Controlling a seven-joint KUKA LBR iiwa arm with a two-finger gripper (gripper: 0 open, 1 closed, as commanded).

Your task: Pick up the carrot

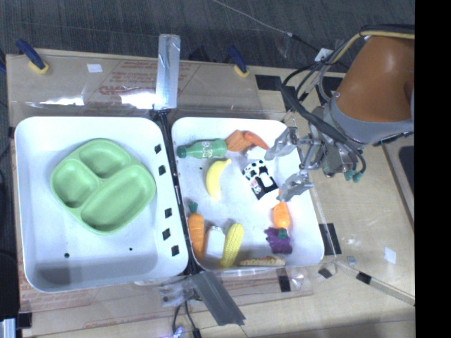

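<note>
At the near rim of the right bin (310,210) lies a thin yellowish stick (262,261), and just behind it a corn cob (232,243) beside the carrot (196,234), which lies lengthwise against the bin's left wall, green top pointing away from the camera. A second, smaller orange piece (281,215) sits near the right wall with purple grapes (279,240) touching its near end; it may be another carrot, but it is too small to tell. Farther back are a banana (215,177), a green bottle (203,148), an orange lump (245,140) and a black-and-white carton (260,177). The left bin (28,189) holds a green divided plate (103,184). The jaws (290,163) stand spread wide over the right side of the right bin, one finger near the back by the orange lump, the other just above the small orange piece, with nothing between them. I judge this to be the approach step: nothing is grasped yet. If the long carrot at the left wall is the target, the next move calls for a traverse across the bin, a turn to straddle its narrow width, and a descent clear of the wall and the corn. The arm (373,83) reaches in from the right over the desk (366,238), wrist bent down, cables looping around it.
</note>
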